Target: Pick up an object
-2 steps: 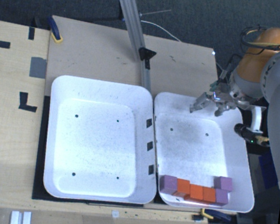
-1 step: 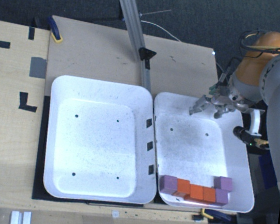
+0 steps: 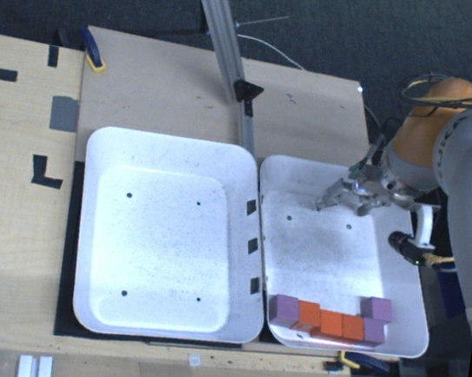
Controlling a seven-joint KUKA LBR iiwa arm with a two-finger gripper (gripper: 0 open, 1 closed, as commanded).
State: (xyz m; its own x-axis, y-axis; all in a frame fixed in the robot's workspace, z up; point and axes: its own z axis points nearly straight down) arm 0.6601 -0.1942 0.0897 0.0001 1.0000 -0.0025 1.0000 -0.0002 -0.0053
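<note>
Tool [image 3: 340, 199], its opening impossible to judge and nothing seen in it, poised over the right bin's [image 3: 398, 278] far end, well apart from the purple and orange blocks [image 3: 331, 319] clustered against the near wall; a centred descent there would serve best.

- The two bins, left [image 3: 101, 207] and right [image 3: 413, 297], look like smooth white plastic with a dull sheen, peppered with fine dark specks.
- The bench [image 3: 3, 219] looks like pale matt wood, with matt black tape marks [image 3: 43, 170].
- The blocks [image 3: 330, 320], purple and orange, look matt.
- The slanted pole [image 3: 221, 23] looks like ribbed, silvery metal.
- The arm [image 3: 464, 165] has a smooth grey shell and a glossy orange band [image 3: 419, 136].
</note>
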